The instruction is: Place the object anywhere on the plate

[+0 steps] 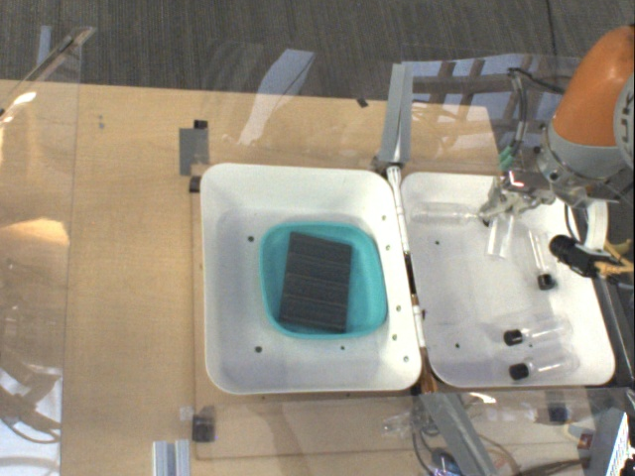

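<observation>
1. The dark ribbed block [317, 282] lies flat on the teal plate [369, 305] in the left bin [228, 266].
2. It probably handles light and stiff; its long edges suit a grasp.
3. The gripper [499, 228] hangs above the right bin [456, 296], fingers apart, empty.

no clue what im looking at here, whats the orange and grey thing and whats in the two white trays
One camera looks down at a slant on a wooden bench. The orange and grey thing at the right is a robot arm; its claw hangs over the right bin, which holds a few clear tubes with black caps. The left bin holds a teal plate with a dark ribbed block lying on it. Whether the claw grips anything is too unclear to tell.
</observation>
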Robot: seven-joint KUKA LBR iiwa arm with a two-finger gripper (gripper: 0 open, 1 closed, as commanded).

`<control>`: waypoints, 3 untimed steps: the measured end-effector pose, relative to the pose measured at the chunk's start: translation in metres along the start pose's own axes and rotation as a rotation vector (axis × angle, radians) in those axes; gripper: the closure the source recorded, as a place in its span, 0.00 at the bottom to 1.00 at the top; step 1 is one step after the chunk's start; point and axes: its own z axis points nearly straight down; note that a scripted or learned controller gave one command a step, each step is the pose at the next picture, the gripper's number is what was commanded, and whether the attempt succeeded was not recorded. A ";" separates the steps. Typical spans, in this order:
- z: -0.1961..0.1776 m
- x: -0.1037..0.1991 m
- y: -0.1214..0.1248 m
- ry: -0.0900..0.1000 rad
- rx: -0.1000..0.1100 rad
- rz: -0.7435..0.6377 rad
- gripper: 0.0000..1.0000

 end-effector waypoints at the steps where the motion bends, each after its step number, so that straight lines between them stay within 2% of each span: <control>1: -0.233 0.006 0.051 -0.002 -0.007 -0.063 1.00; 2: -0.233 0.006 0.051 -0.002 -0.005 -0.063 0.00; 3: -0.242 -0.045 0.024 -0.003 -0.004 0.029 0.00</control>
